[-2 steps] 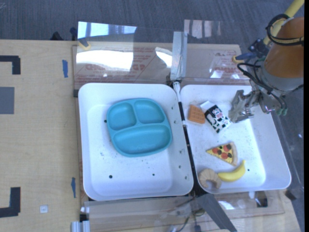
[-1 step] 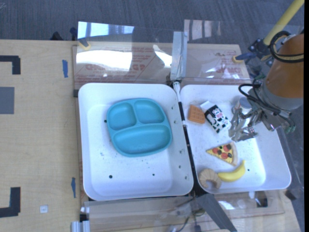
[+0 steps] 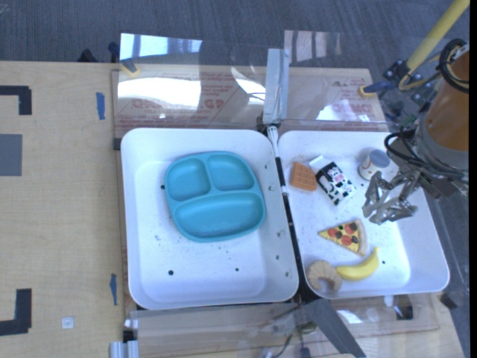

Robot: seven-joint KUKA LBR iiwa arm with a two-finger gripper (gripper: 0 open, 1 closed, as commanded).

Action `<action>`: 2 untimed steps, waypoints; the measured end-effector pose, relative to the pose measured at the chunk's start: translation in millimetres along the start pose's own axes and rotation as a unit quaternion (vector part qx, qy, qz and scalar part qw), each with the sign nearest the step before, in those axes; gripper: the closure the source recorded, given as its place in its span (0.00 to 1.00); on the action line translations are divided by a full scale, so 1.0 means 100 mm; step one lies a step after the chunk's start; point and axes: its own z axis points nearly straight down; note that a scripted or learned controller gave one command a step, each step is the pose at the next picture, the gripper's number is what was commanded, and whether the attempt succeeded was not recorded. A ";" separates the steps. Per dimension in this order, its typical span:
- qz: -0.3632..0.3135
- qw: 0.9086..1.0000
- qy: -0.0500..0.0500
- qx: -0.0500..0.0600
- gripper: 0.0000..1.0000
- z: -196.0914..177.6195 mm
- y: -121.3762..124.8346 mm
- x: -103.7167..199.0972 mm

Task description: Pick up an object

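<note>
Pizza slice [image 3: 343, 235] lies in the right bin [image 3: 425, 263], just below and left of the pincer [image 3: 387, 202], which hovers with its fingers spread and nothing between them. Banana [image 3: 358, 267] curls lower down, a tan roll [image 3: 323, 274] at its left end. Further left of the pincer sit a black-and-white carton [image 3: 335, 183] and a waffle [image 3: 303, 176]. Over in the left bin [image 3: 141, 162], a blue divided plate [image 3: 215, 196].

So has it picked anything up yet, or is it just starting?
Nothing looks picked up yet. The metal two-finger gripper hangs over the right white bin with nothing between its fingers. The pizza slice toy, yellow banana and black-and-white carton lie in the bin. Choosing, gripping and lifting remain.
</note>
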 end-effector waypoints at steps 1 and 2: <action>-0.209 0.978 0.000 0.000 1.00 -0.34 -0.16 0.32; -0.358 0.934 0.002 -0.004 1.00 -0.29 -0.13 0.53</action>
